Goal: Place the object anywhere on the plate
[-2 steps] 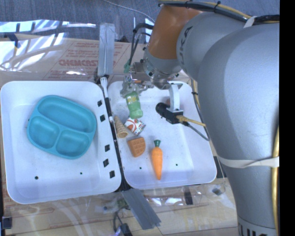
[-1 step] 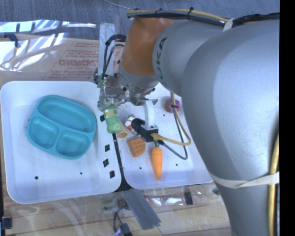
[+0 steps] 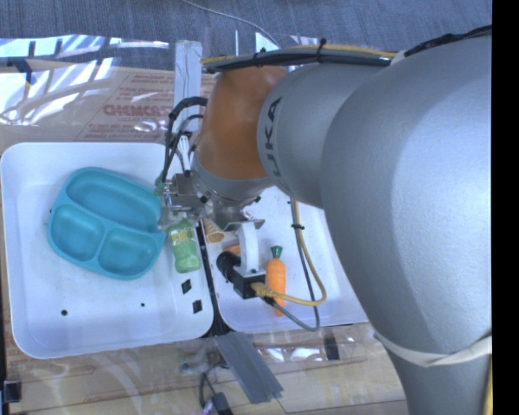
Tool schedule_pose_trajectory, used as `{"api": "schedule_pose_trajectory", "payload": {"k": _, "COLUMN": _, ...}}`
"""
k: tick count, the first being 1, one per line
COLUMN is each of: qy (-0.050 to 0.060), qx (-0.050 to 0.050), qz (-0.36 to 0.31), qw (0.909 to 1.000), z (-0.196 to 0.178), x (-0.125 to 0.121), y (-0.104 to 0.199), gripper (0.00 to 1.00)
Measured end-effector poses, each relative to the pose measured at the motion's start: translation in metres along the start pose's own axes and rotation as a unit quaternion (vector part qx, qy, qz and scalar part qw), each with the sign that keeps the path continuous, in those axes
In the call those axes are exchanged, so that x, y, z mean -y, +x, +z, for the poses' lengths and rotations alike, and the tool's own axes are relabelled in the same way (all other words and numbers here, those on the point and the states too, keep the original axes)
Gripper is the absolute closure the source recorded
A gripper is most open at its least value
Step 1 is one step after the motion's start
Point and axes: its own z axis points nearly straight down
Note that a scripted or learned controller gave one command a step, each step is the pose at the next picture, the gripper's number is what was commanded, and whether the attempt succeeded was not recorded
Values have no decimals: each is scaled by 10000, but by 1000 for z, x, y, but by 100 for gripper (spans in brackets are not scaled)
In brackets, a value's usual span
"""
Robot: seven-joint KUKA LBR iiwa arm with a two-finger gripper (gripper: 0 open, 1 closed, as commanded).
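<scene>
Placement not done from my seat: green object lies just beside the blue plate, under the tool, whose grip I cannot tell.

Two white bins, one blue divided plate, one green bottle, one toy carrot.

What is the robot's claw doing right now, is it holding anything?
Gripper: it sits just above a green object beside the blue plate; a grasp cannot be told.
</scene>
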Motion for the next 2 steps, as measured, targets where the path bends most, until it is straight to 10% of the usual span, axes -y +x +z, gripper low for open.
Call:
{"api": "schedule_pose_trajectory", "payload": {"k": 1, "qy": -73, "qx": -10, "qz": 11, "qw": 10000, "z": -138, "x": -7, "y": 23, "gripper": 100}}
{"api": "schedule_pose_trajectory", "payload": {"k": 2, "qy": -24, "qx": 3, "qz": 12, "qw": 10000, "z": -133, "x": -5, "y": 23, "gripper": 0}}
